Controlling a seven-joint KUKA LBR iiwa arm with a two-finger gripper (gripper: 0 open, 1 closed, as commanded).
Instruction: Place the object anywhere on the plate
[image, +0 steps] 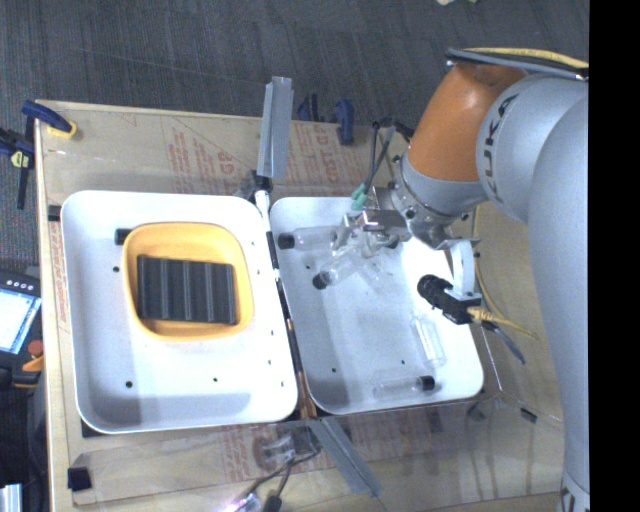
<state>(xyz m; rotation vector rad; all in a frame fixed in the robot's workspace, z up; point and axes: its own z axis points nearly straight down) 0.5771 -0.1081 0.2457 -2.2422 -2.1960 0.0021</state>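
1. Grey metal of the arm (540, 200) bears black letters that seem to spell KUKA, next to its orange band. The faint red print on the brown board of the worktop (180, 140) is too small to read.
2. The yellow plate (185, 238) lies in the left bin (90, 330), toward that bin's far edge. A dark ribbed block (188, 290) rests flat on the plate, inside its rim.
3. The gripper (352, 240) hangs over the far part of the right bin (350, 350), near the worktop's far edge. Whether it is clenched or released cannot be told, and nothing can be made out in its grasp.
4. Clear tubes (405, 383) with black caps lie along the right bin's near and right rims. Its middle floor is bare white.
5. The two bins stand rim to rim, with a border of worktop around them.
6. Blue clamps (18, 150) grip the worktop's far left corner. The floor (150, 50) beyond is dark carpet.
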